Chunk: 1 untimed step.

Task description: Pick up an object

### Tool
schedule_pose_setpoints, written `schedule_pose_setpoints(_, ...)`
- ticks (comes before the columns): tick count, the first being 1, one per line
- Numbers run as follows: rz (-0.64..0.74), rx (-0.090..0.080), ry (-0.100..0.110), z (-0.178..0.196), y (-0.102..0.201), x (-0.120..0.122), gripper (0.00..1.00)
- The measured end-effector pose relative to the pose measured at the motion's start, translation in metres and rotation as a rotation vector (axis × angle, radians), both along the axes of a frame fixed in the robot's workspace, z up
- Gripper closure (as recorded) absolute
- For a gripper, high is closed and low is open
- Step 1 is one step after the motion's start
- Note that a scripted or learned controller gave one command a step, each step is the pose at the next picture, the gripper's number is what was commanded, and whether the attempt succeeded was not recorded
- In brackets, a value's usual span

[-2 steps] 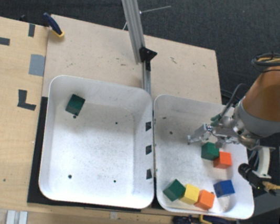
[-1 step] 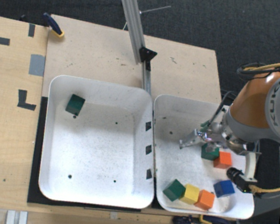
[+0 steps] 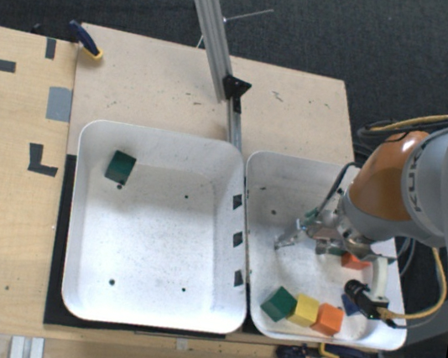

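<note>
robot gripper (image 3: 293,232) low in right bin (image 3: 280,173) (jaw state unclear), above green (image 3: 278,303), yellow (image 3: 305,311), orange blocks (image 3: 329,319).

My gripper (image 3: 293,235) is low over the right bin (image 3: 269,173), nothing visible between fingers. Green block (image 3: 278,303), yellow block (image 3: 305,311), orange block (image 3: 329,319) in a row near its front wall. Dark green block (image 3: 120,167) sits alone in left bin (image 3: 81,218).

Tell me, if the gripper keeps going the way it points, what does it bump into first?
The gripper points left and a little down, low in the right bin. Nothing lies in its line, so it would probably meet that bin's bare floor or left wall first. Depth is hard to judge from above.
</note>
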<state>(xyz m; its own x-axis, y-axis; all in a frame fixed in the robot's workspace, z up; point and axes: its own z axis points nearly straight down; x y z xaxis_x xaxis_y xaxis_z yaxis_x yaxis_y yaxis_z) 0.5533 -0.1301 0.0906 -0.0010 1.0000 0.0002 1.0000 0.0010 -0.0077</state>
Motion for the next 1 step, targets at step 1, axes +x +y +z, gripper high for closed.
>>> schedule_pose_setpoints(1,0.002,0.002,-0.004,0.0127,0.0013,0.0015,1.0)
